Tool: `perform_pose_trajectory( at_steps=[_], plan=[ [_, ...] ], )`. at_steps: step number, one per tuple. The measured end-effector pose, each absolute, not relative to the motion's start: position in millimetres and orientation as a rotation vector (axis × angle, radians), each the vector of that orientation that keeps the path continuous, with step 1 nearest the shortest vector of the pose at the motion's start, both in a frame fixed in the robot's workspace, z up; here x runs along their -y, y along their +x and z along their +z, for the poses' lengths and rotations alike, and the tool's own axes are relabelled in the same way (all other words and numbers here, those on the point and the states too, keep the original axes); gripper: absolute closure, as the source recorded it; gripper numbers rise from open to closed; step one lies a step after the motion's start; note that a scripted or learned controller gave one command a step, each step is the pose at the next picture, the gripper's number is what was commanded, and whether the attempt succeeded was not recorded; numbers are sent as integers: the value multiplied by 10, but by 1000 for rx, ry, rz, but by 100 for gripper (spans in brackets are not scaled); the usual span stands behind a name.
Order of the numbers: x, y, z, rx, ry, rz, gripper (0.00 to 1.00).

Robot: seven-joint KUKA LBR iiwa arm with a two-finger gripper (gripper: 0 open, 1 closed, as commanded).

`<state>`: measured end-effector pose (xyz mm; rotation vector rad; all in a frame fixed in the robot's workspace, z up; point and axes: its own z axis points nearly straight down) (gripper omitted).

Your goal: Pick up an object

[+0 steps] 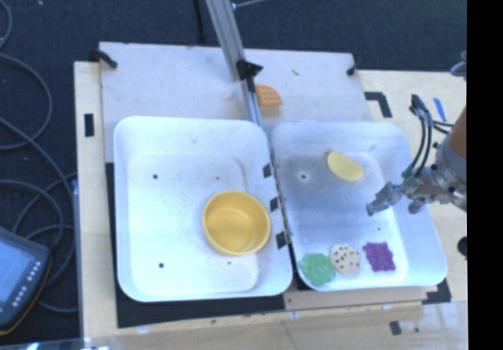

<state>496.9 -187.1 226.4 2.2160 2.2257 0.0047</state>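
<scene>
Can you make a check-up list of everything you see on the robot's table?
Surface: bench bearing a left bin and a right bin.
Job's things: yellow bowl in left bin; yellow piece, green piece, spotted cookie, purple piece in right bin.
Clutter: orange item behind the bins.
Grippers: gripper above right bin, holding nothing seen.
Cables: black cables on floor.
Surroundings: tablet, metal rail.

Yellow bowl (236, 222), purple toy (380, 256), white bins (137, 183)
</scene>
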Motion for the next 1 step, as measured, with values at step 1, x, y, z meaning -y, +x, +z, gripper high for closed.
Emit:
perform_pose_trajectory(
  at_steps=[1],
  plan=[
    [1875, 4968, 2265, -2223, 2218, 5, 0]
  ],
)
